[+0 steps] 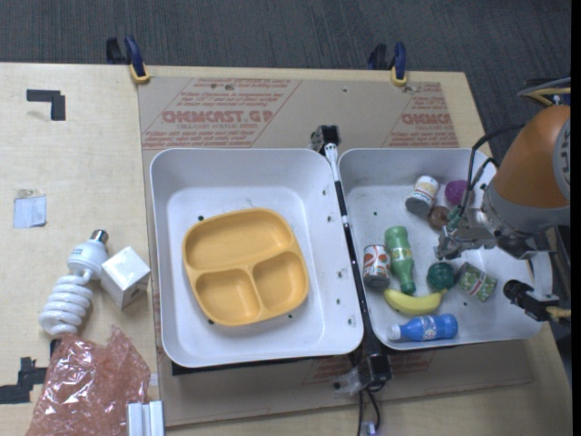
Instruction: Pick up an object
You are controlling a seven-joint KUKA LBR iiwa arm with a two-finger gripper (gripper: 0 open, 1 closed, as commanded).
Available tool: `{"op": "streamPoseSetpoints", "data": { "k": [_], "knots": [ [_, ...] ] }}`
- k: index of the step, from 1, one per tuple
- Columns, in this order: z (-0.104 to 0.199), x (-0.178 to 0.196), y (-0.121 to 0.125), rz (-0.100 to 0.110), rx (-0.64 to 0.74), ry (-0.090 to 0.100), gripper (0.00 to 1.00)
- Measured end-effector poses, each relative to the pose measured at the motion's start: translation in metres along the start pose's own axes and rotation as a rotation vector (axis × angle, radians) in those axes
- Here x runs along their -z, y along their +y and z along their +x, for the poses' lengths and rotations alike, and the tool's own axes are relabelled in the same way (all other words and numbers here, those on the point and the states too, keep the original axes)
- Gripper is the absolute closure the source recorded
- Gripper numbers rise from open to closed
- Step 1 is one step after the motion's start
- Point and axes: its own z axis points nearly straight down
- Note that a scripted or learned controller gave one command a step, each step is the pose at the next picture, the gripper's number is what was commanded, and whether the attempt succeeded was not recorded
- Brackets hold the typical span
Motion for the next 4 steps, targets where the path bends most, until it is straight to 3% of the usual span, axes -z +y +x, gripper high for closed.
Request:
{"op": "streamPoseSetpoints", "data": {
  "k": [1,2,3,4],
  "knots": [
    [0.000,0.000,0.000,0.000,0.000,0.000,0.00],
    [0.030,-0.010,-0.059,0.003,0.001,0.001,0.00],
    [0.029,0.000,-0.057,0.000,-0.001,0.000,1.00],
    [0.115,0.090,-0.067,0.001,0.004,0.001,1.00]
  ]
}}
